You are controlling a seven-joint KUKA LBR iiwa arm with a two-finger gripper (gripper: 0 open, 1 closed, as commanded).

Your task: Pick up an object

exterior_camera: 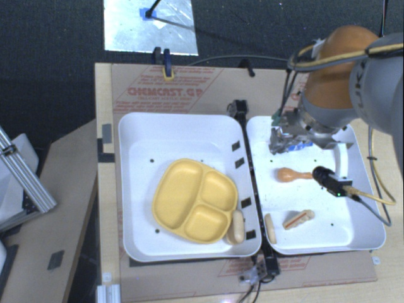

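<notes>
Two white bins side by side on the surface (82, 169). Left bin (145, 137): yellow divided tray (192, 201) lying flat near the front; a pale bread-like piece (237, 227) touching the tray's front right corner, against the bin wall.

Right bin (360, 232): arm reaches in from the right, hand (281, 139) low over the rear left part of the bin, with something blue (302, 145) just beside it (what it is, too small to tell). Whether the hand is released or clenched cannot be told.

Loose objects, none held: wooden-looking spoon (293, 175) mid-bin; tan stick-shaped piece (298, 219) nearer the front; pale oblong piece (270, 228) along the front left wall.
</notes>
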